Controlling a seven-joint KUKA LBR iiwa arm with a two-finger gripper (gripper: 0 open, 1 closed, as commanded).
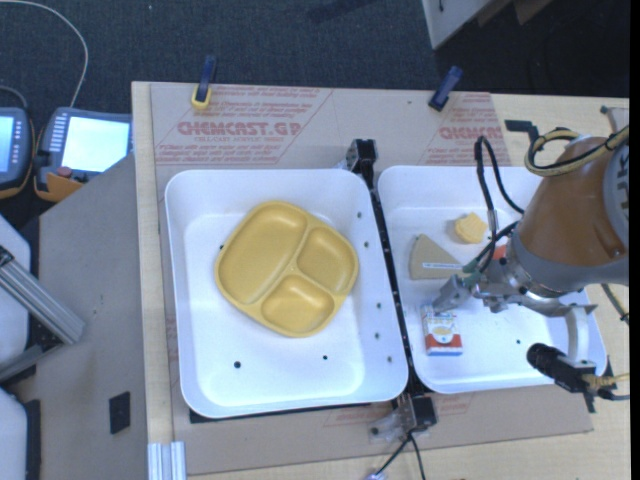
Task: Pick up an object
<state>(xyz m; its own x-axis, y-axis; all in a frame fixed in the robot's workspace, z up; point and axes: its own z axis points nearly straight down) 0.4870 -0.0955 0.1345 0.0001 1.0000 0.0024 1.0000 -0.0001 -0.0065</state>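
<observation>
Camera view: my gripper [452, 296] hangs over the right bin [500, 373] — can't tell finger state. Small red-and-white carton [442, 331] lies just below it; tan wedge [432, 257] & yellow chunk [470, 228] nearby. Yellow divided tray [288, 267] sits in left bin [200, 358].

Bench [300, 118], two white bins [190, 268] side by side

Bulky rounded arm [570, 223], orange-brown band over a grey wrist section. Black cables looped along the upper side, yellow cable coiled near the top. Small metallic grey claw [462, 290], thin coloured wires alongside.
</observation>
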